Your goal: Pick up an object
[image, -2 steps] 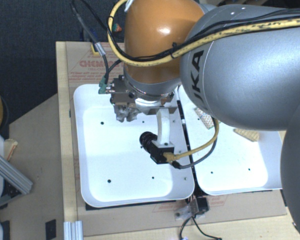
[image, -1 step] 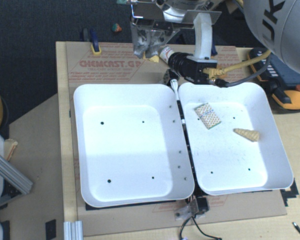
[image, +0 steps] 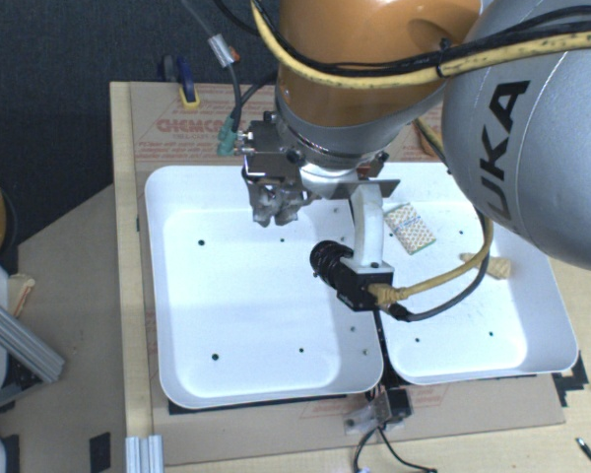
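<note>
The two bins [image: 227, 363] look like smooth white plastic with a soft sheen. The orange band [image: 374, 37] is glossy and mirror-like; the grey arm shell [image: 532, 146] is satin. The table [image: 138, 166] looks like matt, bare wood. The claw [image: 274, 205] is dull grey metal.
</note>
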You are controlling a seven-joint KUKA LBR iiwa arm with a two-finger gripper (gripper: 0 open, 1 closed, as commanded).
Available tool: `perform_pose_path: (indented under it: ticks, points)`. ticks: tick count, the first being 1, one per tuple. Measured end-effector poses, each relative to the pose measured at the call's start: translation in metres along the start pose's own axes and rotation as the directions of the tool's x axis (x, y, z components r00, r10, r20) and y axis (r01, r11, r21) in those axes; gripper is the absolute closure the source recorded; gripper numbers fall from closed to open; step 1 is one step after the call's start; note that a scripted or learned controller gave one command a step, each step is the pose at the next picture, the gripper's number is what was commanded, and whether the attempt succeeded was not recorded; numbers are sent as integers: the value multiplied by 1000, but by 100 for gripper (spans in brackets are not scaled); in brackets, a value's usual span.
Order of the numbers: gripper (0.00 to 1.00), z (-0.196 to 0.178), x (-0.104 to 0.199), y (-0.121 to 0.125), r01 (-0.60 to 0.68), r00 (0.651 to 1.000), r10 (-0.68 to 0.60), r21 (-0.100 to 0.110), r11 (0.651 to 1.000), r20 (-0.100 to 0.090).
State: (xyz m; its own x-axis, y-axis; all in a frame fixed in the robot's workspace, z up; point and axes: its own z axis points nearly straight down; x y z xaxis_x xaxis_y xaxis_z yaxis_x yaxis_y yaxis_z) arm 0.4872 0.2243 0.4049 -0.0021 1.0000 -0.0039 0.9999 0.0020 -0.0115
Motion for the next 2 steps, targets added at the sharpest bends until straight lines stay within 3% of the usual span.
perform_pose_path:
  ticks: [2]
  points:
    - [100, 126, 0, 32, -4, 1000, 4, -4, 1000, -1]
